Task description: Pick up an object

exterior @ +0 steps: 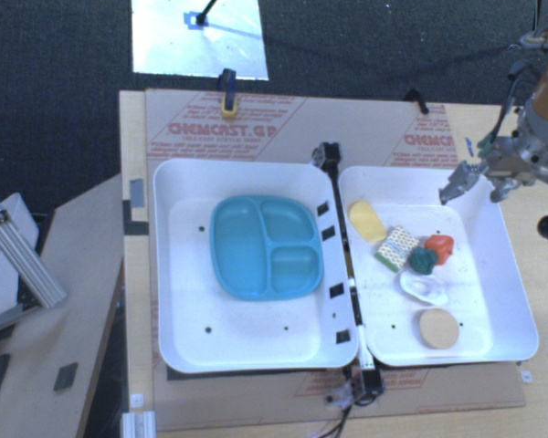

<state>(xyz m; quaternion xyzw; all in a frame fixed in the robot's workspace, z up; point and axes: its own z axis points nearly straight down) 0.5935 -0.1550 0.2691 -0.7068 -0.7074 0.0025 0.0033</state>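
Candidate: yellow block (366,220) in right bin (511,272), at 10 o'clock of the cluster, beside checkered sponge (396,247). Likely light, smooth; best gripped across its narrow width. Claw (479,182) hovers at 2 o'clock over the bin rim, spread apart, carrying nothing.

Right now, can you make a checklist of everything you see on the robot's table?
Surface: two white bins side by side on a board.
Job's things: right bin holds a yellow piece, checkered block, green piece, red piece, white piece, tan disc.
Clutter: blue divided tray in left bin.
Tool: open, above right bin's far edge, holding nothing.
Cables: thin wires at the bins' near end.
Surroundings: dark floor, metal sheet.
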